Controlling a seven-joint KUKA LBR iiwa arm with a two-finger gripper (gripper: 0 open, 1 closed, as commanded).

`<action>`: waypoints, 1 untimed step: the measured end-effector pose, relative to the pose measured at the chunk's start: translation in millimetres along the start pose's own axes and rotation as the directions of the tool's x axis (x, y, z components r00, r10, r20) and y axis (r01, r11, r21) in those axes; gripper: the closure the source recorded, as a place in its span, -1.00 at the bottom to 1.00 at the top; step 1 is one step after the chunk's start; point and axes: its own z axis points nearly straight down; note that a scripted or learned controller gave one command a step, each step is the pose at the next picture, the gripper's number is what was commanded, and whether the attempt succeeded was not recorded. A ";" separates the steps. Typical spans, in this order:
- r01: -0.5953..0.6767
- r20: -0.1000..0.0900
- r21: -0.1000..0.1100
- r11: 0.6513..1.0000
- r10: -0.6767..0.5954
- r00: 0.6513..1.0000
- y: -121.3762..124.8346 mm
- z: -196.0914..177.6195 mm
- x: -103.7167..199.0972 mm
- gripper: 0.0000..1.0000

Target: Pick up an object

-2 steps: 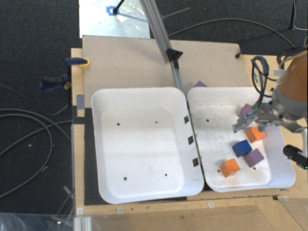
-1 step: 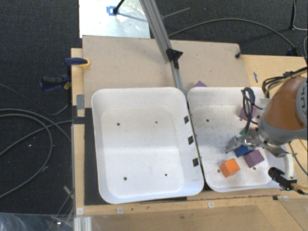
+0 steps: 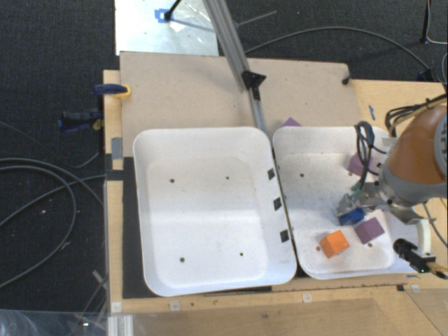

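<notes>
In the right bin [image 3: 308, 187] lie an orange block [image 3: 334, 243], a purple block [image 3: 369, 229], a blue block [image 3: 351, 218] and a paler purple block [image 3: 355, 165] near the back. My gripper [image 3: 349, 206] reaches in from the right and sits low, directly over the blue block, hiding part of its top. The orange-banded wrist [image 3: 416, 156] looms above the bin's right side and hides that corner.
The left bin [image 3: 150, 187] stands beside the right one, joined by black clips [image 3: 277, 203]. A grey pole [image 3: 231, 40] slants across the back board. A small purple piece [image 3: 291, 123] lies behind the right bin. Cables [image 3: 364, 142] hang near the wrist.
</notes>
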 end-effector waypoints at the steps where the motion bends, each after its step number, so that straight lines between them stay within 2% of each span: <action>1: 0.009 -0.004 0.001 1.000 -0.009 1.000 16.6 -15.2 53.4 1.00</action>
